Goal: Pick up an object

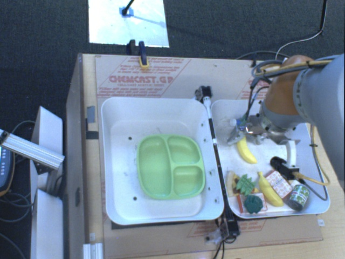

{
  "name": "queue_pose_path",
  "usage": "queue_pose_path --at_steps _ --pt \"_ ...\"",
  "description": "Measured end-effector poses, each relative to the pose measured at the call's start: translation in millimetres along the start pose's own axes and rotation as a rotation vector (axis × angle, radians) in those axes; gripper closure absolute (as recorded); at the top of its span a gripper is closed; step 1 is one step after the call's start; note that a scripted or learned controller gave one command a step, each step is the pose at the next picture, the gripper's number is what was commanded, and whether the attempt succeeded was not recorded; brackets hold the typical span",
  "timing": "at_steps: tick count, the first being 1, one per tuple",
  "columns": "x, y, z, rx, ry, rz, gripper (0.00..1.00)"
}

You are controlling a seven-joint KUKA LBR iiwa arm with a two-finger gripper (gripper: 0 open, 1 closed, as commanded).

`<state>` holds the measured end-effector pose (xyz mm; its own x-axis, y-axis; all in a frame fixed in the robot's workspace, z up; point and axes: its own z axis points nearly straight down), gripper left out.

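Camera view shows my end effector (243,129) in the right bin (318,203), just above a banana (247,151) at center right; its grip I cannot tell. This banana seems light and smooth; I would take its middle.

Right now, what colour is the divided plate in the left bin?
Light green, plain; the divided plate shows in the camera view.

Left white bin (116,161) contains one light green divided plate (171,166) with three compartments, lying flat near the bin's centre. Both bins rest on a brown board (156,74) printed with red lettering; a black and yellow clamp (141,54) grips its far edge. Beyond the board, a pale square sheet (108,15) lies on dark carpet (43,36).
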<state>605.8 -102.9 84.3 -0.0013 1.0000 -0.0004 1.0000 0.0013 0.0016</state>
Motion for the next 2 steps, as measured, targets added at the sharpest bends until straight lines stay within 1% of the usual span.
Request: queue_pose_path --at_steps 1,2 --pt "0.0 0.8 -10.8 -0.002 0.000 -0.001 1.00" --pt "84.3 -29.8 -101.3 -0.003 0.002 -0.004 1.00"
